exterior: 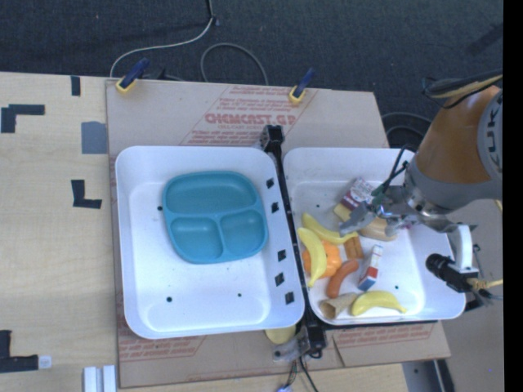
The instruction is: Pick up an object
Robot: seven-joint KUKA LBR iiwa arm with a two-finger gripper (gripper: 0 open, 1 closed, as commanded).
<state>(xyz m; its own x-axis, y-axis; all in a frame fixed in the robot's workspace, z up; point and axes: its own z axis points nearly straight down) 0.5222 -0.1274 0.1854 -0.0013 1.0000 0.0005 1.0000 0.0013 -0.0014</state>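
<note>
Over the right bin now, the arm reaches in from the right, orange band showing above the wrist, and the gripper sits low among the clutter in the bin's upper middle. Whether those fingers are apart or together, I cannot tell; they blur into the items beneath them, and nothing can be seen held between them.

Just under the gripper there's a small packet with dark and pale markings, and beside it a tan, bread-like piece (too blurred to name more exactly). To the left, a yellow banana curves down the bin's left side, touching an orange chunk. Next to that lies a reddish sausage, tilted. A small white tube with red and blue on it lies just right of the sausage. Along the bin's near edge, a second banana rests beside a tan cone-shaped thing.

Over in the left bin, a blue divided plate lies flat, well apart from all the action. Both bins sit on a brown cardboard sheet, clipped at the far edge by two clamps, with a cable looping across the dark floor beyond.
</note>
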